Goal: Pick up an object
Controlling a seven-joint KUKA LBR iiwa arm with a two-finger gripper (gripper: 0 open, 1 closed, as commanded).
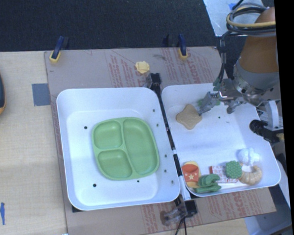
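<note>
**Tan bread slice lying just off the gripper tip**

Grey-green fingertips of the gripper (205,104) are pointing left over the right bin (225,146), and they are sitting too close and too blurred to tell whether they are apart or together; nothing is visibly lying between them; the toast-coloured bread slice (188,117) is resting flat on the bin floor just beside and below the tip, perhaps touching it. Behind the gripper the arm (256,55) is reaching in from the right. Along the bin's near edge a cluster is lying well apart from the gripper: a red and yellow piece (191,173), green pods (209,182), a broccoli floret (233,169), a croissant (251,175) and a white item (248,155). The left bin (78,145) is holding a green divided plate (124,148). By these signs the approach step seems to be in hand; the next move is probably calling for a straddle of the slice, then a firm closing.
</note>
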